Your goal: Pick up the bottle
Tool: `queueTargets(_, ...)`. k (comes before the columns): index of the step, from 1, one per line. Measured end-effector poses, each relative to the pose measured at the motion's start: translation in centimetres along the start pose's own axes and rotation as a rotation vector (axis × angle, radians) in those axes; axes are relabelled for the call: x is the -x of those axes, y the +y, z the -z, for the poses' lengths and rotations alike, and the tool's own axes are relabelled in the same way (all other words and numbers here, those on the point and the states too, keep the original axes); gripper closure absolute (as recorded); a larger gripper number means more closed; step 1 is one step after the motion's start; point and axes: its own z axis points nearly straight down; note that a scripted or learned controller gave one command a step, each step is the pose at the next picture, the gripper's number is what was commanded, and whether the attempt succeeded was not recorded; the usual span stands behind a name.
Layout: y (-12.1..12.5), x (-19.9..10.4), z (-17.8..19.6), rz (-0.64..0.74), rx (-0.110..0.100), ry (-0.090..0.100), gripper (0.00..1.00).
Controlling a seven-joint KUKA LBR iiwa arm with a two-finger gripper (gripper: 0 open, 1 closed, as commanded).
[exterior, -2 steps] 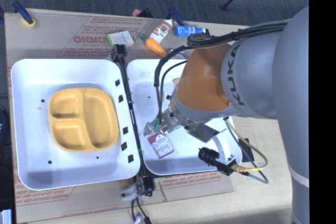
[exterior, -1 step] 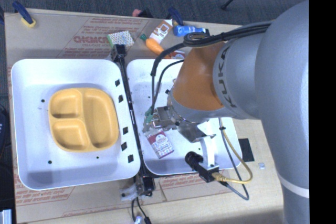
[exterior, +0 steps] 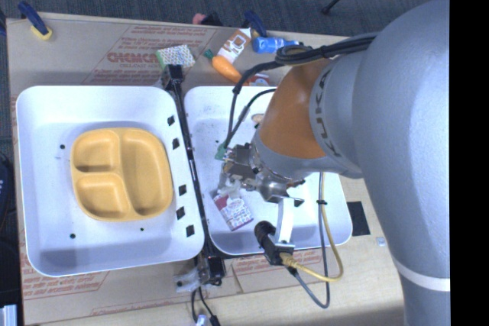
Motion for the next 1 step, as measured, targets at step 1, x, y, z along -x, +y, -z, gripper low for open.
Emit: queueTargets(1, 0.71, 2.25, 13.35, 0.194, 0.004, -0.001, 1.0)
